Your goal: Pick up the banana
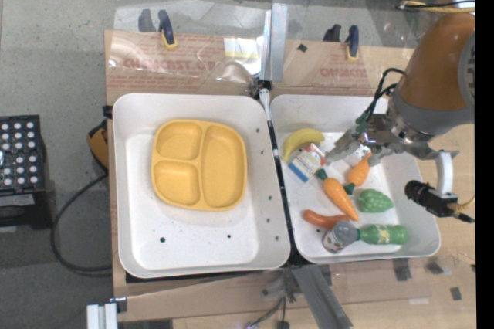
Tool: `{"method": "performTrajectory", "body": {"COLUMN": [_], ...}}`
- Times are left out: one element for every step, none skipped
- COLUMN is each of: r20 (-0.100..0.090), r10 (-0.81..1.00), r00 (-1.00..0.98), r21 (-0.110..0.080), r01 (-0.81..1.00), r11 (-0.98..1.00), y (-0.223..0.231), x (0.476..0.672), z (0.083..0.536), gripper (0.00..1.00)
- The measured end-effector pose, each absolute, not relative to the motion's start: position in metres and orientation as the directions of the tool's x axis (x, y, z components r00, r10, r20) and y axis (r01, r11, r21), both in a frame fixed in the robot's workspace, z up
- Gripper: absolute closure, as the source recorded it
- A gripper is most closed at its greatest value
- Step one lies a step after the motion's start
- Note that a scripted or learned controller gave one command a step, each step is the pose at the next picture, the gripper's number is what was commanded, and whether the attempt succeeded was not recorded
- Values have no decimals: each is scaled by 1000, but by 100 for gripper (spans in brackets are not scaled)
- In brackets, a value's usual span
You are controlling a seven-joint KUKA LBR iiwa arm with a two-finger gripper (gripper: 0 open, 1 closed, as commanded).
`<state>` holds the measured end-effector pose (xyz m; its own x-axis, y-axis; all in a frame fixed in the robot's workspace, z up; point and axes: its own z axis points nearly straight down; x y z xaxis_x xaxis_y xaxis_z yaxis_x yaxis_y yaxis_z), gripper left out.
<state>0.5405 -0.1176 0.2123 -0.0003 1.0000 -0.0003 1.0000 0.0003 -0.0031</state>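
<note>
Camera view: curved yellow banana (302, 140) lies in the right white bin (429, 246), at its upper-left corner. Just right of the banana, the metal two-finger gripper (336, 152) hovers, fingers parted, holding nothing.

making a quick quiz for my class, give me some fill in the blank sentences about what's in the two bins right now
1. The yellow divided plate lies in the ____ bin of the camera view.
2. The banana lies in the right bin, near its ____ left corner.
3. The plate has ____ compartments.
4. The two carrots in the right bin are coloured ____.

Missing words: left; far (upper); three; orange
</note>
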Motion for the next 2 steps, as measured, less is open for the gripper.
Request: {"method": "performTrajectory", "body": {"r20": [-1, 0], "r10": [996, 989], "r00": [-92, 146], "r21": [-1, -3], "r01": [996, 989], "r11": [92, -146], "y": [-79, -96], "x": [614, 610], "z": [220, 101], "gripper": [0, 0]}}
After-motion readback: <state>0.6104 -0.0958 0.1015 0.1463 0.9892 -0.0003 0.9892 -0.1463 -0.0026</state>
